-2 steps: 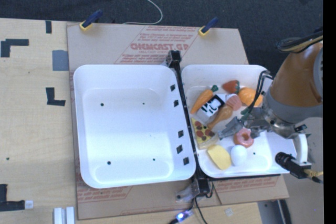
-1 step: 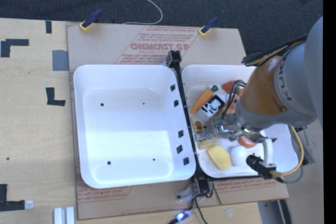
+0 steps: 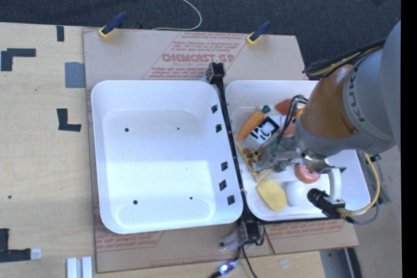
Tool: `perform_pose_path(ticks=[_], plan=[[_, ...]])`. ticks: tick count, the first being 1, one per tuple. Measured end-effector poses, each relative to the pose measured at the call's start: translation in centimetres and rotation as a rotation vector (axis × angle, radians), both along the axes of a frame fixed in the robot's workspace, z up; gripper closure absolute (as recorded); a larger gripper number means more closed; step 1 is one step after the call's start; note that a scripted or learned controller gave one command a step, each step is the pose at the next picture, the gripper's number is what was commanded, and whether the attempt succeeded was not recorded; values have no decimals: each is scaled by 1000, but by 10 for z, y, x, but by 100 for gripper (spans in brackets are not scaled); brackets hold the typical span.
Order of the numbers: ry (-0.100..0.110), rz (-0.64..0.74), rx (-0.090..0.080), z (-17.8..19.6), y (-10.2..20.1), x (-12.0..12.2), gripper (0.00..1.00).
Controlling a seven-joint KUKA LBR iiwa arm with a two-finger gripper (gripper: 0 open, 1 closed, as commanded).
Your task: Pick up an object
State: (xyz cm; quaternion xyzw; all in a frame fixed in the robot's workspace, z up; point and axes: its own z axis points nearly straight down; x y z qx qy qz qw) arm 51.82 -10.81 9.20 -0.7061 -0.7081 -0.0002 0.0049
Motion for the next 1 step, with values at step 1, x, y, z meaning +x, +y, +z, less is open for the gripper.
perform_pose_path(ticks=[1], plan=[[-6, 7, -4, 94, 76, -9, 100]])
